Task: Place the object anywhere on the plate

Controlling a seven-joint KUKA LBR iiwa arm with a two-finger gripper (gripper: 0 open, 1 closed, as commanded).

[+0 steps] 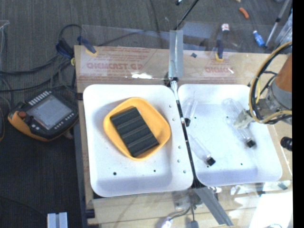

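Bench held two white bins; the black ribbed block [135, 131] already lay on the yellow plate [161, 127] in the left bin [95, 141]. The gripper [244, 119] hovered over the right bin [223, 170], its opening impossible to judge. Placement looked complete; next move: retreat.

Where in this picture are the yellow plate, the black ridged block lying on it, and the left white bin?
yellow plate [161, 122]: camera view, on its bare right rim.
black ridged block [134, 131]: camera view, on the middle of its ridged top.
left white bin [97, 160]: camera view, on its bare floor near the left wall.

grey arm [281, 91] at right, pincer [244, 119] lowered
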